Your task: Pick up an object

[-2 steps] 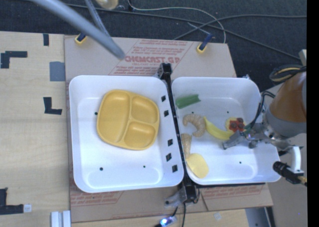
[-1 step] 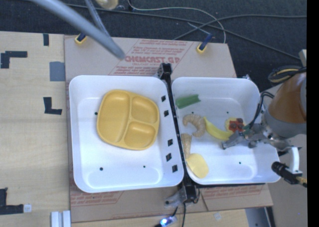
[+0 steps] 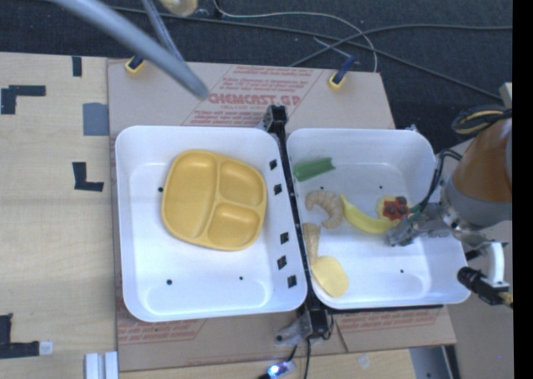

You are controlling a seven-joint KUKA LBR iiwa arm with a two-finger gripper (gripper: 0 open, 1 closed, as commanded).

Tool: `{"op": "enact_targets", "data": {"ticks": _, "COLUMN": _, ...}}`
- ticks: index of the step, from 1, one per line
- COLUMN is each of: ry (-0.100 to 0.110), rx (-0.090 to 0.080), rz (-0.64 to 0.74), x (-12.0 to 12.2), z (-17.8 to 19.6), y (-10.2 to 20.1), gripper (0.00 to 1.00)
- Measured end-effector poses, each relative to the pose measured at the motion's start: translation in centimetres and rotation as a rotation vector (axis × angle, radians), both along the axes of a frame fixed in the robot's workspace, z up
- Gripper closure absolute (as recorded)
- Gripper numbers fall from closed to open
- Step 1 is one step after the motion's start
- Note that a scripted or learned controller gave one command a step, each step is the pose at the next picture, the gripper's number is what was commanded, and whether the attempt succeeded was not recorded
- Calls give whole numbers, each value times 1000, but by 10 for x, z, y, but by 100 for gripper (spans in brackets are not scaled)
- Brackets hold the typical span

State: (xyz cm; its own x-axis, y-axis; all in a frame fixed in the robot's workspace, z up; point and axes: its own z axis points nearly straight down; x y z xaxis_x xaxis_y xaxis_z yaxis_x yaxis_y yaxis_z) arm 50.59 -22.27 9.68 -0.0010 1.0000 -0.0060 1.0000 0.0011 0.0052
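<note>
I've got the left bin [image 3: 133,227] carrying a yellow divided plate [image 3: 214,200], sitting toward its far side. In the right bin [image 3: 366,146] the arm [image 3: 483,173] reaches in from the right, its gripper [image 3: 403,230] low by the right wall; I cannot tell its state from here. Just beside it lie a banana [image 3: 363,217] and a small red and yellow toy [image 3: 393,206]. Further left: a croissant [image 3: 326,207], a green piece [image 3: 313,169] at the far side, a cone [image 3: 311,240], and a pale yellow chip [image 3: 330,276] nearest.
</note>
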Motion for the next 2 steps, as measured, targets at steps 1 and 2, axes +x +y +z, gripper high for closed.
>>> {"op": "enact_targets", "data": {"ticks": 1, "ry": 1, "rx": 4, "rz": 1, "x": 9, "z": 59, "y": -1, "gripper": 100}}
{"op": "enact_targets", "data": {"ticks": 2, "ry": 1, "rx": 5, "rz": 2, "x": 15, "z": 112, "y": 9, "gripper": 100}}
